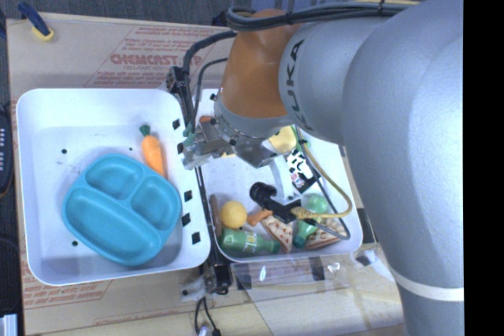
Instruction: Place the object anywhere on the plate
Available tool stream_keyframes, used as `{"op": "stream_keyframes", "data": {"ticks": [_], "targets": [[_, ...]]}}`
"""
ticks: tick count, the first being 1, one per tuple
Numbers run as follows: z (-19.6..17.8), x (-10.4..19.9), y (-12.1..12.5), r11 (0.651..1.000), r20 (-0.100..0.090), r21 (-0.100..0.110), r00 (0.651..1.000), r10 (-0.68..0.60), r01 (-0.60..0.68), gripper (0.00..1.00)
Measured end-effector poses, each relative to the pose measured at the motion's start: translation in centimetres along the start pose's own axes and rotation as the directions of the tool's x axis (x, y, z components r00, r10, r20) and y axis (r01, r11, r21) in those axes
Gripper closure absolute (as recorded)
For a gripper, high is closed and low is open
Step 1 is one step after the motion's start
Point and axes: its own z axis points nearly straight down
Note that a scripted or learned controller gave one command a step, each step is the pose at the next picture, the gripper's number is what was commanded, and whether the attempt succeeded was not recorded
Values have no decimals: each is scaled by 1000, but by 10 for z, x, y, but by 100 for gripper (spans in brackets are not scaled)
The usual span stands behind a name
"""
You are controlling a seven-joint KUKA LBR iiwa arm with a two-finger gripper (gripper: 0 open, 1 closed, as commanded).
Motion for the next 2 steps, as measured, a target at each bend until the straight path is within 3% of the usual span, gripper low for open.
{"op": "stream_keyframes", "data": {"ticks": [1, 2], "targets": [[-30, 47, -19, 999, -1, -11, 999, -54, 54, 100], [-29, 46, -19, 999, 0, -9, 999, -52, 52, 0]]}}
